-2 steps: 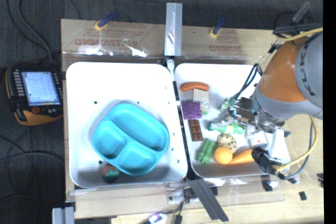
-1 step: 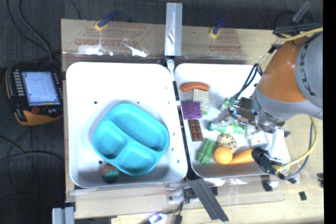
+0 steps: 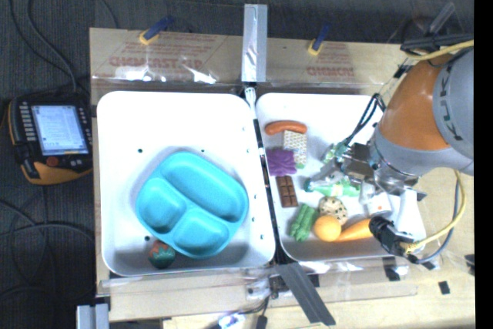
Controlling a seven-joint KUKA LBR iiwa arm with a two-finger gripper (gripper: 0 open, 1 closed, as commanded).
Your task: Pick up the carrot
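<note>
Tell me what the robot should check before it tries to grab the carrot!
1. Carrot in sight: ok. It lies near the front of the right bin.
2. Carrot free to lift: not ok. A yellow-orange ball touches its left end and a spotted ball sits just behind it.
3. End effector lined up over the carrot: not ok. It hangs further back, over a green and white item.
4. End effector ready to close: cannot tell.
5. Carrot already held: not ok. It rests on the bin floor.
6. Left bin out of the way: ok. Its blue tray sits apart from the carrot.
</note>
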